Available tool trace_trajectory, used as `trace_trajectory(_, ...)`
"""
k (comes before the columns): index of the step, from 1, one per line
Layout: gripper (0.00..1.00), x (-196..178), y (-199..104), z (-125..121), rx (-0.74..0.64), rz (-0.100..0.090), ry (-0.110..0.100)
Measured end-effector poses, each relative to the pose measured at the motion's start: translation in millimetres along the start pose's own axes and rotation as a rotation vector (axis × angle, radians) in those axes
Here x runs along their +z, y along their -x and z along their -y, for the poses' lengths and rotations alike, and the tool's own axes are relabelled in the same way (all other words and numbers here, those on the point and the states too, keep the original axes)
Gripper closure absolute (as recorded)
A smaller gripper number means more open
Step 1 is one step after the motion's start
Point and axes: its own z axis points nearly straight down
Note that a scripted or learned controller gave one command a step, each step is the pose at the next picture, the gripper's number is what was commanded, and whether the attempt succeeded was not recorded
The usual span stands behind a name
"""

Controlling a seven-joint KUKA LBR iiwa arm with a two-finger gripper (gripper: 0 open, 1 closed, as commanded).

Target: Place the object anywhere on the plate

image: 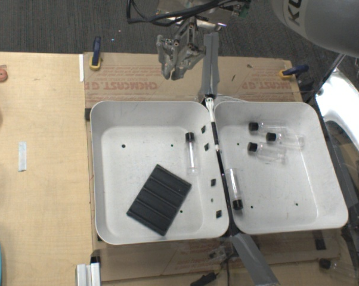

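A black ribbed rectangular plate [160, 199] lies flat and turned at an angle in the front of the left bin [108, 159]. A clear tube with a black cap [191, 154] lies near that bin's right wall, apart from the plate. The right bin [310, 207] holds three short clear vials with black caps [269, 140] at the back and one long clear tube [233, 189] by its left wall. My gripper [176, 70] hangs high over the cardboard behind the left bin, far from every object. I see nothing between its fingers.
Blue clamps [96, 47] [294, 71] pin the cardboard at the back corners. A grey bar [210, 64] rises behind the seam between the bins. Small items lie on the wooden bench [36, 130] to the left.
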Motion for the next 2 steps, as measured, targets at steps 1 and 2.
trace_trajectory(1, 1.00, -8.9, -1.8, 2.5, 0.009, 0.005, -0.001)
trace_trajectory(2, 1.00, -17.9, -3.0, 4.6, 0.017, 0.010, -0.002)
